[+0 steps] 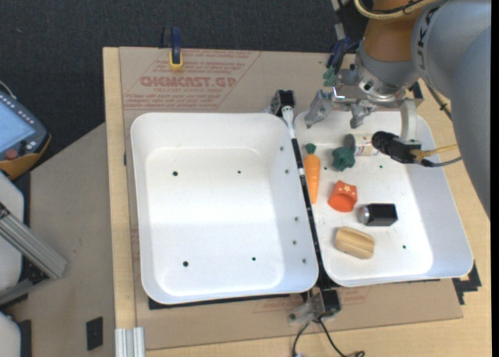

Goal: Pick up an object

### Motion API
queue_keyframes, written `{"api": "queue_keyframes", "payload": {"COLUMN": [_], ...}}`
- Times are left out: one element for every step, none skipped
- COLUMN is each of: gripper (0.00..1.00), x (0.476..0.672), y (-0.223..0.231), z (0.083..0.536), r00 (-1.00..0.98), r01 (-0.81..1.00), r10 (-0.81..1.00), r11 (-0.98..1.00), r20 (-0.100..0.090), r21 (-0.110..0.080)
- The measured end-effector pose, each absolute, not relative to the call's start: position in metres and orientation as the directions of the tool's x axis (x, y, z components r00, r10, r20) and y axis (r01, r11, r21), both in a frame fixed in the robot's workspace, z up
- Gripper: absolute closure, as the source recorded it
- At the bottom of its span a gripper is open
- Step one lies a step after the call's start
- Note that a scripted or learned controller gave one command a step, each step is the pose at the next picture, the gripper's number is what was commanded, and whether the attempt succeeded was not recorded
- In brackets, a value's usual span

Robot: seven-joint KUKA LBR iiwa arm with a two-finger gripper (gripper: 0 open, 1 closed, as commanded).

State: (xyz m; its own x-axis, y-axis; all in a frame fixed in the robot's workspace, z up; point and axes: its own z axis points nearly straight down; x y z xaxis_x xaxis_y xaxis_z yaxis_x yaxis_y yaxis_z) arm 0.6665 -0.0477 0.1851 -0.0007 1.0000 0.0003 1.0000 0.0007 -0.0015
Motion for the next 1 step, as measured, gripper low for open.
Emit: {"api": "queue_keyframes", "payload": {"gripper": [0.0], "x": [0.6665], "y": [-0.0477], "z": [0.1851], "r00": [-0.001], "r01": [1.0], "r10": [1.0], "r11": [0.001], "r20": [0.0], "r21": [-0.002]}}
